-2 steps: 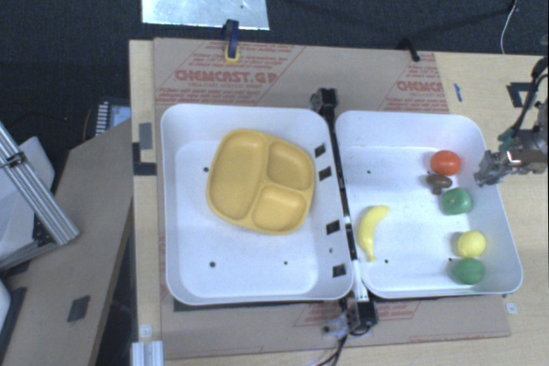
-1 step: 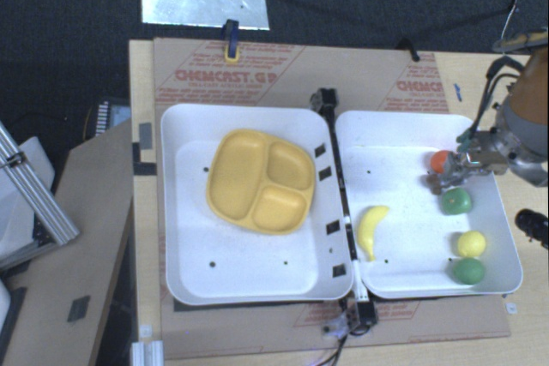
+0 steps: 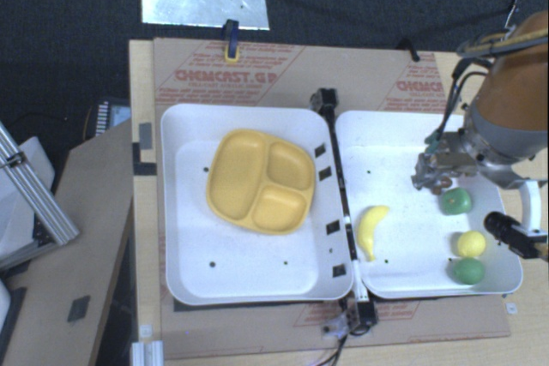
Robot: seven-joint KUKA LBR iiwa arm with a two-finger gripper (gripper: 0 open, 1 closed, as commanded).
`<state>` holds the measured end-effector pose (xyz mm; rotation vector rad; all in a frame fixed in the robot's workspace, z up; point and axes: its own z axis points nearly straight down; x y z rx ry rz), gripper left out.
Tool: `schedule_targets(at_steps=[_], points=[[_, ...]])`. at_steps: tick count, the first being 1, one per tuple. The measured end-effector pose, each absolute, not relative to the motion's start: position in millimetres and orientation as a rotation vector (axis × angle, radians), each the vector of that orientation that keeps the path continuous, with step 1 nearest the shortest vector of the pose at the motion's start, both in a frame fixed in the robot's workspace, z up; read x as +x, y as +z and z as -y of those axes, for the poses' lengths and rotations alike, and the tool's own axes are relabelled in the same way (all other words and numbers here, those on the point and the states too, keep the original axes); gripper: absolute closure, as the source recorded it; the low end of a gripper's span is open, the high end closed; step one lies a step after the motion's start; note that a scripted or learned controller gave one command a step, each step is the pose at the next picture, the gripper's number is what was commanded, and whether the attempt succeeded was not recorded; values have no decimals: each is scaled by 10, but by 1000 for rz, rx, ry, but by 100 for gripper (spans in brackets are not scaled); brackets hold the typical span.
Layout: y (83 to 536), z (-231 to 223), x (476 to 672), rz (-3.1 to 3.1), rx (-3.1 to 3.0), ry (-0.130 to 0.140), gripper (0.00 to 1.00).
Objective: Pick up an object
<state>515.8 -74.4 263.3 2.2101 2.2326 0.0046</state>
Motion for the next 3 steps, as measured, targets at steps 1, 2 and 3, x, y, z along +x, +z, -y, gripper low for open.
schedule_targets(at_steps=[1, 2, 3], points=[[2644, 185, 5241, -2234, 2209, 5, 100], [2459, -323, 5207, -2234, 2211, 2, 100], [2503, -860, 5201, -2234, 2210, 4, 100]])
